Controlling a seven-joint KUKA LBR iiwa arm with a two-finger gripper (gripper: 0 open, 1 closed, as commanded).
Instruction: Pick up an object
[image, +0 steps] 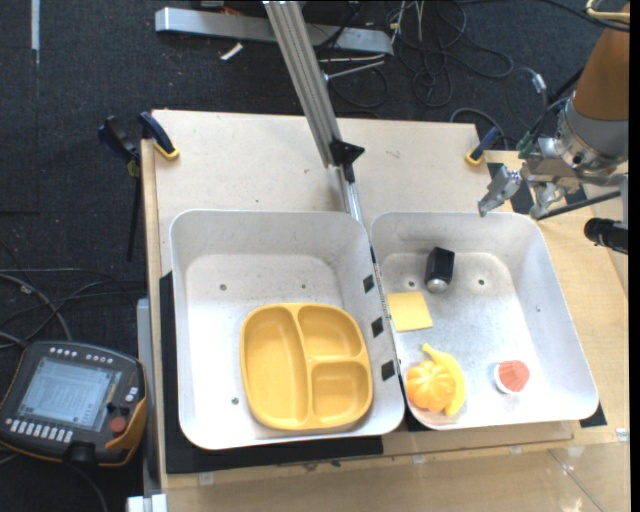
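At the upper right of the frame, the arm (607, 80) shows an orange band, a grey wrist, and thin cables.

a robotics lab — teach pendant (70, 400) on dark carpet, loose cables (440, 50), clamped plywood bench (300, 150).

Yellow tray (305, 365), orange peel (436, 385), red cap (512, 376).
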